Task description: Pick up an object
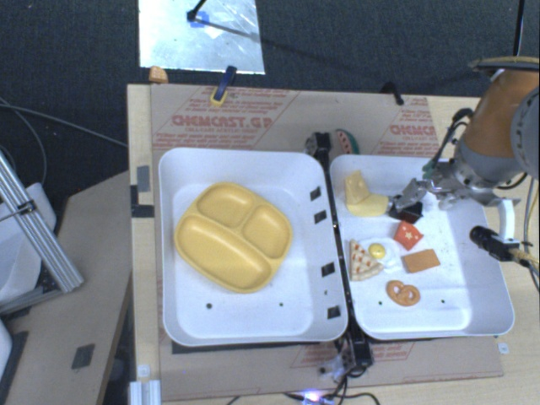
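Several small toy foods lie in the right bin (472,302): a yellow cheese wedge (361,196), a red block with a star (408,234), a pizza slice (364,260), a fried egg (380,251), a tan cracker (420,261) and a pretzel (403,293). My gripper (408,201) reaches in from the right, low over the bin, just right of the cheese wedge and above the red block. Nothing shows between its tips.
The left bin (177,310) holds a yellow divided plate (234,235). A watermelon-slice toy (345,142) lies outside the bins on the cardboard behind the divider. A shiny sheet (200,24) lies at the back.
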